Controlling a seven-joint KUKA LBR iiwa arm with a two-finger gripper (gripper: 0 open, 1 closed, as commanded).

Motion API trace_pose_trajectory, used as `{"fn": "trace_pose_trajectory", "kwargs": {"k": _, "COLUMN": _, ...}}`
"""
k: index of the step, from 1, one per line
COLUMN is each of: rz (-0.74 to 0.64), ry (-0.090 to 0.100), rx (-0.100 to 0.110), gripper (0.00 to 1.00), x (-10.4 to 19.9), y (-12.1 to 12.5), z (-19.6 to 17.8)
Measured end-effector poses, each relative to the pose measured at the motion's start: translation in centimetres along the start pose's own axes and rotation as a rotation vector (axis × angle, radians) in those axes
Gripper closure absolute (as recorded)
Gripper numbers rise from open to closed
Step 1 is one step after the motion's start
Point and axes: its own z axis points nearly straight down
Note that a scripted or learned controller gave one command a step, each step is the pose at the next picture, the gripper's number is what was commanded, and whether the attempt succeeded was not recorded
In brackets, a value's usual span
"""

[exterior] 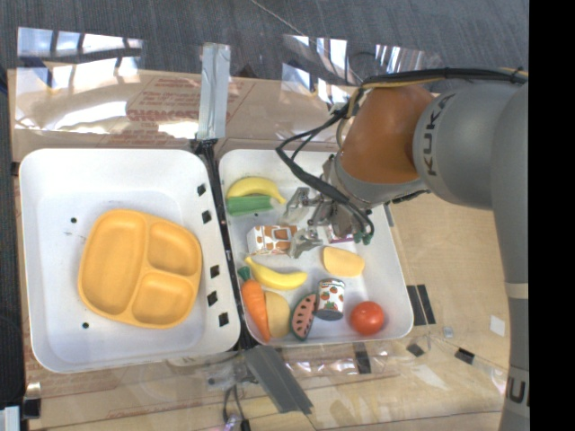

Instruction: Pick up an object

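Note:
My gripper (310,225) hangs low over the middle of the right bin (392,268), below the arm's orange band. Its metal fingers stand just right of a small brown-and-white carton (271,239) and above a pale yellow wedge (342,261). Around it lie a yellow banana (254,188) on a green vegetable (246,204), a second banana (275,276), a carrot (256,310), a watermelon slice (305,316), a small can (330,298) and a red tomato (366,317). Nothing shows between the fingers.
The left bin (45,196) holds a yellow sectioned tray (139,267). A black divider with clips (214,241) runs between the bins. Cables (305,142) loop from the wrist over the right bin's far edge. Taped cardboard (162,106) lies behind the bins.

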Motion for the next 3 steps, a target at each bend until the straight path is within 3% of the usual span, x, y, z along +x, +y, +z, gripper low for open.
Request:
{"fn": "trace_pose_trajectory", "kwargs": {"k": 1, "rz": -0.001, "ry": 0.0, "rx": 0.0, "gripper": 0.0, "x": 0.0, "y": 0.0, "z": 0.0}}
{"fn": "trace_pose_trajectory", "kwargs": {"k": 2, "rz": 0.05, "ry": -0.007, "rx": 0.002, "gripper": 0.0, "x": 2.0, "y": 4.5, "z": 2.2}}
{"fn": "trace_pose_trajectory", "kwargs": {"k": 3, "rz": 0.116, "ry": -0.001, "rx": 0.002, "gripper": 0.0, "x": 1.6, "y": 4.6, "z": 2.6}}
